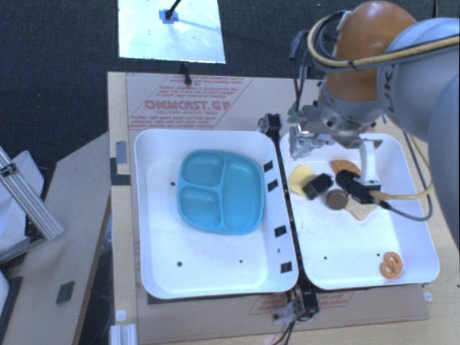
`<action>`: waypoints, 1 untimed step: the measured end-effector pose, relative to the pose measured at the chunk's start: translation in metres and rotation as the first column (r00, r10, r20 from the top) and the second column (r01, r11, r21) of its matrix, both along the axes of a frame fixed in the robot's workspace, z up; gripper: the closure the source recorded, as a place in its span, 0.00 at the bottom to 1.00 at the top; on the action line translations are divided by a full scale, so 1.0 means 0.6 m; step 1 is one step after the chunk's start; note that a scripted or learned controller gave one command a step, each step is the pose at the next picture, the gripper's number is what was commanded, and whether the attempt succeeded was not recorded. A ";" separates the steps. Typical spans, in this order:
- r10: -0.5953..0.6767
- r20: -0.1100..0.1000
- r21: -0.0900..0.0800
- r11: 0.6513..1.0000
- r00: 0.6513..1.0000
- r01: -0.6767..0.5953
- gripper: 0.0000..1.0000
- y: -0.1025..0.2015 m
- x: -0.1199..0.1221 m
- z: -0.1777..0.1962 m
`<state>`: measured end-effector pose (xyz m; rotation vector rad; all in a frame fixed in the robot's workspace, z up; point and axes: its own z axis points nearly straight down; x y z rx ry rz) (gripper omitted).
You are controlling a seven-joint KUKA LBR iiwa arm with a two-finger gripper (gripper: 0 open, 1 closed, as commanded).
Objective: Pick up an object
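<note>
My gripper (302, 146) hangs over the far left corner of the right bin (413, 261), close to the divider between the bins. Just in front of it lie a flat yellow piece (298, 180) and a small black block (317, 186) resting on the yellow piece's edge. A brown round object (336, 200) sits beside the block, with a tan flat piece (363, 210) to its right. An orange piece (345, 167) lies a little farther back. A pretzel-shaped item (391, 264) is alone near the front right corner. Nothing shows between the gripper's fingers.
The left bin (154, 261) holds a blue divided plate (219, 191) at its middle. A row of black clips (277, 207) runs along the ridge between the bins. The arm's bulk overhangs the right bin's back edge.
</note>
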<state>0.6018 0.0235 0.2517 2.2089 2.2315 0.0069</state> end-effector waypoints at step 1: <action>0.000 0.000 0.000 1.000 1.000 0.000 1.00 0.089 0.050 -0.007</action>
